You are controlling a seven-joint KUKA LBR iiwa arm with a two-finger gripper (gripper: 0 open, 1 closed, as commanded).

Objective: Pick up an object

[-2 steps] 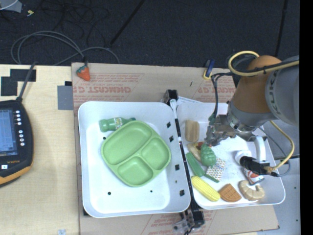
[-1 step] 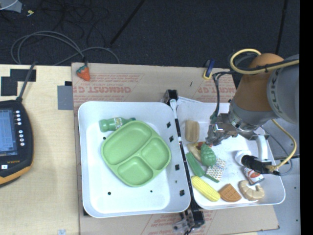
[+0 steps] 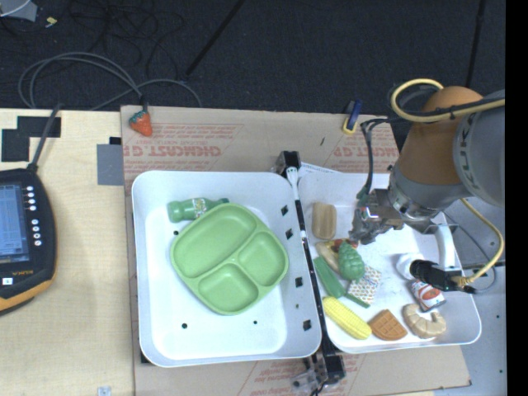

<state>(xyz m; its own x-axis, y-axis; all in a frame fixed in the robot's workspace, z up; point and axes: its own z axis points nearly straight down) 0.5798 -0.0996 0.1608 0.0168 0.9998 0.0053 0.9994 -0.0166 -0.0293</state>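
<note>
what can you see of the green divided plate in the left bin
The green divided plate is a light green piece, plastic by its look, with rounded corners and three compartments: one large one along its upper left and two smaller ones toward its lower right. Nothing lies in any of them. It lies flat and right side up, turned at a slant, near the middle of the left bin. A small green bottle lies at its upper edge, and may touch it. The claw is away over the right bin.
</note>
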